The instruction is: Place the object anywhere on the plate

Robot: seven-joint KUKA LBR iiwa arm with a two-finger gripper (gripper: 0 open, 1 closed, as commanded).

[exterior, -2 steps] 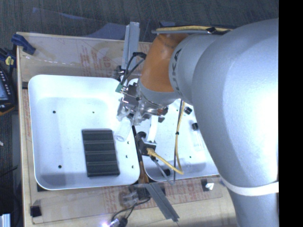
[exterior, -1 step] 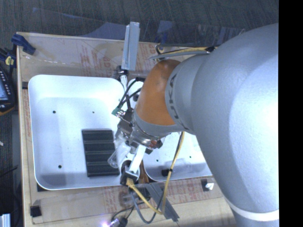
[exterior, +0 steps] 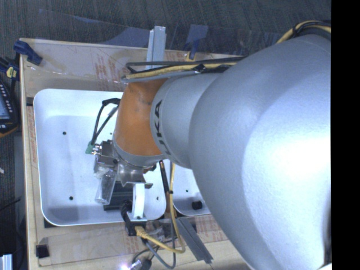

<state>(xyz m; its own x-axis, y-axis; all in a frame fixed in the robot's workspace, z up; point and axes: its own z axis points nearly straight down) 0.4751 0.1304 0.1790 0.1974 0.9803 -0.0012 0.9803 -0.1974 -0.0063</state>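
Camera view: the left bin (exterior: pixel 56 167) is white, with two tiny dark dots (exterior: pixel 63 133) on its floor. The gripper (exterior: pixel 106 184) hangs low over the bin's right half, close to the wall nearest the camera. Honestly can't tell if it's open or closed, or if it's got anything. The big grey arm (exterior: pixel 253 151) covers most of the right bin (exterior: pixel 184 196). In the corner that peeks out sits a small dark thing (exterior: pixel 196 205), maybe the object, can't say for sure. A blue clamp (exterior: pixel 25 50) sits at the counter's (exterior: pixel 73 66) far left corner.

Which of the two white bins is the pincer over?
The bin on the view's left: the pincer hangs over it, while the other bin sits mostly behind the arm.
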